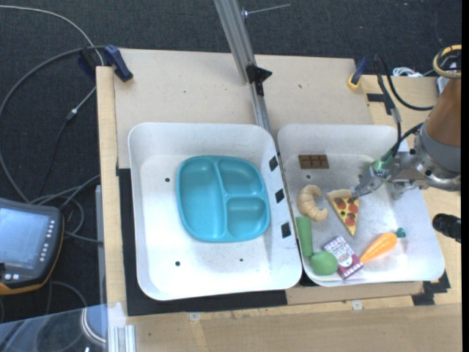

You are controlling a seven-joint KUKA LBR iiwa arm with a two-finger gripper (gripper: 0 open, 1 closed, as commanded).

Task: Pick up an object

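The jaws (364, 187) hang low in the right bin (418, 218), touching the pizza slice (346, 210); I cannot tell if they are open. Go straight down over the slice, then squeeze gently.

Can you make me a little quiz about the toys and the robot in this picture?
1. True or false: the blue tray lies in the left bin.
2. Which toy lies nearest the gripper? A carrot B pizza slice C chocolate bar
3. Fill in: the croissant lies in the ___ bin.

Key: 1 true. 2 B. 3 right.
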